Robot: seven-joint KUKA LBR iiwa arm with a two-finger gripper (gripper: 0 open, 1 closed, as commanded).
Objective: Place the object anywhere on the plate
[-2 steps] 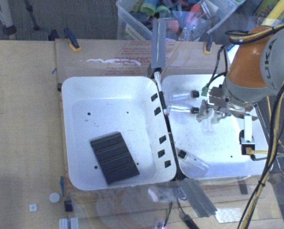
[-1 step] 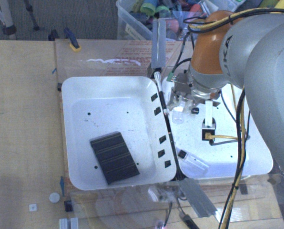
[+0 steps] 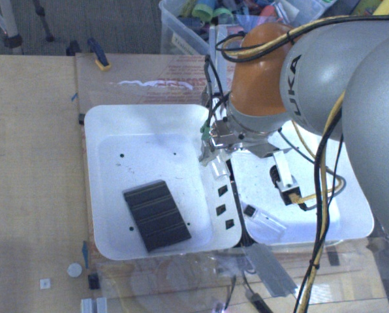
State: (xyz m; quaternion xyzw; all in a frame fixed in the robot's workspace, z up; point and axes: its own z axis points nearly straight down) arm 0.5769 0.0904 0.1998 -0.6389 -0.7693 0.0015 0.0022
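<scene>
clear tub of toys (image 3: 260,5) | blue clamp (image 3: 98,54) | tripod (image 3: 5,18)

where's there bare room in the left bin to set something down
The left bin has bare floor across its upper half, between the back wall and the dark ribbed plate. A narrower strip lies right of the plate. The divider side is crowded by the arm and its hand.

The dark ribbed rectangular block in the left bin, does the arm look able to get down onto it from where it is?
Probably yes. The dark ribbed rectangular block lies alone on the left white bin's floor with nothing above it. The grey arm hangs over the divide between bins, a short move away.
</scene>
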